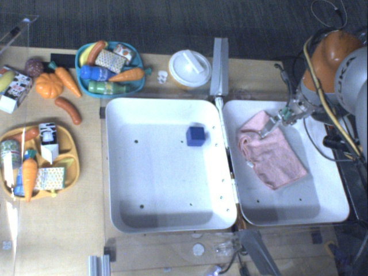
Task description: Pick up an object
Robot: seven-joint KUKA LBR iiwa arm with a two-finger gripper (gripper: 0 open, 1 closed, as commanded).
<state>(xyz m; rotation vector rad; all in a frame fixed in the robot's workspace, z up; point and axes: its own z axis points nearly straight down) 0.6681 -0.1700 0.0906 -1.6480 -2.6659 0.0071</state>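
Observation:
A crumpled pink cloth (275, 156) lies in the right bin (322, 206), spread from its upper left toward the middle. My gripper (270, 126) reaches in from the right and hangs low over the cloth's upper edge, at or very near the fabric. I cannot tell whether it touches the cloth. A small blue cube (196, 135) sits alone in the left bin (149, 200), right of its middle, well away from the gripper.
Behind the bins stand a blue bowl of toy food (109, 68) and a white lidded tub (190, 68). A yellow plate of toys (38, 161), a toy pumpkin (48, 85) and a sausage (69, 110) lie on the bench at the left. Cables hang beside the arm at the right.

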